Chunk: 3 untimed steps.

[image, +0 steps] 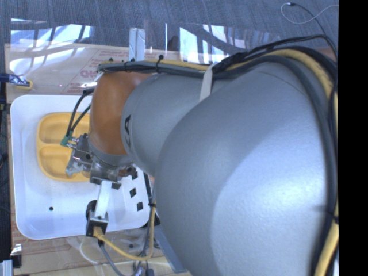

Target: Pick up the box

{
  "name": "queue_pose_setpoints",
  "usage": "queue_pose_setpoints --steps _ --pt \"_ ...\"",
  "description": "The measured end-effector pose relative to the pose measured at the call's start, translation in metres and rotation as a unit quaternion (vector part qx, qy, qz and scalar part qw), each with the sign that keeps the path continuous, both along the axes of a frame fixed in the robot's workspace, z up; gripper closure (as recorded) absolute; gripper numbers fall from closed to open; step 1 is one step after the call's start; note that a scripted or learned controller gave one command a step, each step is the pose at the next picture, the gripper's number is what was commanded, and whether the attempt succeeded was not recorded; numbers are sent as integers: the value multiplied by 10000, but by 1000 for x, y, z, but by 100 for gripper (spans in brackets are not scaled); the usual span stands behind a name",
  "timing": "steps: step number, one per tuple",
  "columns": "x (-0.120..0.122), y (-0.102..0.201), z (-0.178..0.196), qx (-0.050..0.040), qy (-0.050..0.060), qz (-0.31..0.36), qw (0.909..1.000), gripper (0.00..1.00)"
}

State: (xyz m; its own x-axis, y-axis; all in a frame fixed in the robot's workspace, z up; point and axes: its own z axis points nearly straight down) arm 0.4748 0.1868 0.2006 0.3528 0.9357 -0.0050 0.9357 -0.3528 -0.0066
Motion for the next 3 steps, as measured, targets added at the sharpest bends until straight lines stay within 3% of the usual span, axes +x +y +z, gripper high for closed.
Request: queue_pose_setpoints --steps 1,2,3 --pt "1 2 14 6 -12 988 9951 0" --pt "0 3 22 -2 19 1027 9947 100" --pt "0 3 22 -2 19 1028 9947 0"
